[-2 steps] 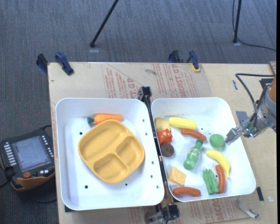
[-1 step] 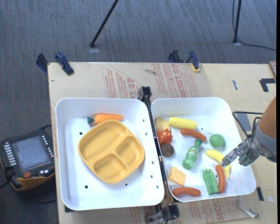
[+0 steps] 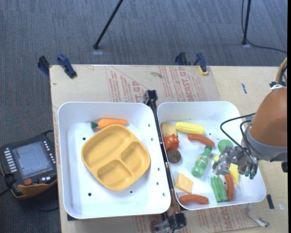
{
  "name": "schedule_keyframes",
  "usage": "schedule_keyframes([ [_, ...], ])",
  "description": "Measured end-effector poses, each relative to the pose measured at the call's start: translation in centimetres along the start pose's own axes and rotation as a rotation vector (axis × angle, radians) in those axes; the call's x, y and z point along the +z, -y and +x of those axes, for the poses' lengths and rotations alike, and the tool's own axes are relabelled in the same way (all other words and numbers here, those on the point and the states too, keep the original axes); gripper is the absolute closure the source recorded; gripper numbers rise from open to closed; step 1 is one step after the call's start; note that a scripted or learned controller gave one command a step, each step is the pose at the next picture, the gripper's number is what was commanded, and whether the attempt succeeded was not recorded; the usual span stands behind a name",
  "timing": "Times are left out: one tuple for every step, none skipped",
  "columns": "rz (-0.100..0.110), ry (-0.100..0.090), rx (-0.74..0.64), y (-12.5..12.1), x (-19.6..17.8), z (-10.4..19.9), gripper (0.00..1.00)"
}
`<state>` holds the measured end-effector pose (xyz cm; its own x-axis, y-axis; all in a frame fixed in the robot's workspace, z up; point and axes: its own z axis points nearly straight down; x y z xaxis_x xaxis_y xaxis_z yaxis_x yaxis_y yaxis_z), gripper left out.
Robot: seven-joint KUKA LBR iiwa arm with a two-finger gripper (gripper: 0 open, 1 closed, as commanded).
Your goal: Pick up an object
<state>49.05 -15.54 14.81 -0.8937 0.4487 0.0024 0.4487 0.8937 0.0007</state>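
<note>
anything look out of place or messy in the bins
Only mildly: the carrot lies loose in the left bin, beside the yellow tray rather than in it. Nothing looks spilled or damaged.

The arm [image 3: 274,125] is cut off by the right edge, the round green item [image 3: 225,144] and yellow piece [image 3: 234,174] are partly covered by the gripper [image 3: 235,163], and finger spacing is too blurred to judge.

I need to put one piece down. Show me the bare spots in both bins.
Left bin: bare floor left of and below the yellow tray. Right bin: a bare strip along the far wall, above the corn. Crowded around the claw and the green bottle.
</note>
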Motion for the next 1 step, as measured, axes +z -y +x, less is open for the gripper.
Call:
schedule_keyframes([
  [0.000, 0.000, -0.366, -0.91, 0.32, 2.11, 1.00],
])
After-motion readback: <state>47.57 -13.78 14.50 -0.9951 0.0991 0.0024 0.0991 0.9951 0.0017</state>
